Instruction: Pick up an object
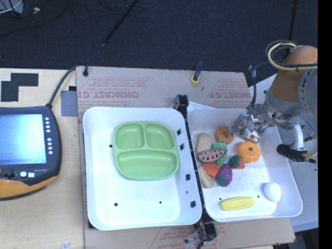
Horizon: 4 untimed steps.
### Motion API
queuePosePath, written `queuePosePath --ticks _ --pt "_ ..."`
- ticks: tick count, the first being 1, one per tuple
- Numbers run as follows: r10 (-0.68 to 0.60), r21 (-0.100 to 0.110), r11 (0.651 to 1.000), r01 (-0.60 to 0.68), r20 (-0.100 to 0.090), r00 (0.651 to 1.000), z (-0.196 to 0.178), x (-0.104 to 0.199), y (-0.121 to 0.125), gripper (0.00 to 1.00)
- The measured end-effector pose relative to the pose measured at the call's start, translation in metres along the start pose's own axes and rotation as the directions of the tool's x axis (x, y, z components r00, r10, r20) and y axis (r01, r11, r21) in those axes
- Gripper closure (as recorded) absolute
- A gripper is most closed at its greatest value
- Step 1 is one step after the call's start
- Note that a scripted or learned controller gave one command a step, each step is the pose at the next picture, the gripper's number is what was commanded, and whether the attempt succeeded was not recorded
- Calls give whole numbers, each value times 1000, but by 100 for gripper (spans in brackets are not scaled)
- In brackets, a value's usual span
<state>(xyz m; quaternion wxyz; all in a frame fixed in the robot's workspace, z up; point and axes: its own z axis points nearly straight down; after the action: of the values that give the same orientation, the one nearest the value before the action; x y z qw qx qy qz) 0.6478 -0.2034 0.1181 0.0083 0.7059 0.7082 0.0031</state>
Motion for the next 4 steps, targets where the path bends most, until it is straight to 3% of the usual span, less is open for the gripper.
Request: queuePosePath --ticks 1,3,4 --pt "-2 5 1000 2 0 1000 -9 -1 -1 100" --pt "0 12 1000 0 -6 1000 -107 -6 6 100" --pt "1 20 1000 -1 -9 1000 -106 30 -15 100"
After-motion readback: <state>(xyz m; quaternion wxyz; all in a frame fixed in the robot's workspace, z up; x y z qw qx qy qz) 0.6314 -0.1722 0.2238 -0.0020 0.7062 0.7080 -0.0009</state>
